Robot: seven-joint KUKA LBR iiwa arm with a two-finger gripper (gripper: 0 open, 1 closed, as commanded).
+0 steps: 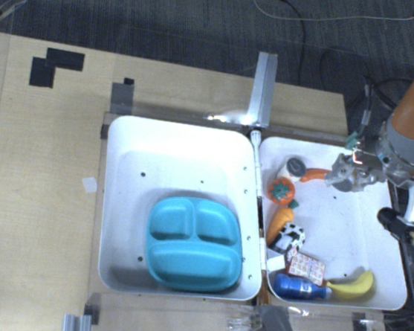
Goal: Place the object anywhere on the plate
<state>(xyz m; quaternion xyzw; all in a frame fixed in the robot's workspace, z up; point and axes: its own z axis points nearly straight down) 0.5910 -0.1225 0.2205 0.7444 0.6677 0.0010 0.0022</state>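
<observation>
One blue three-compartment plate (195, 246) sitting in left bin (125, 188), open white floor lying behind it, six-odd toys crowding right bin's (349, 231) left and front edges, one banana (353, 285), gripper (344, 176) hovering near back, finger state impossible to tell.

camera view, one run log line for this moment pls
stage: reach | gripper: over right bin, far side | plate: blue, left bin, nothing on it | banana: right bin, near edge | placed: no
</observation>
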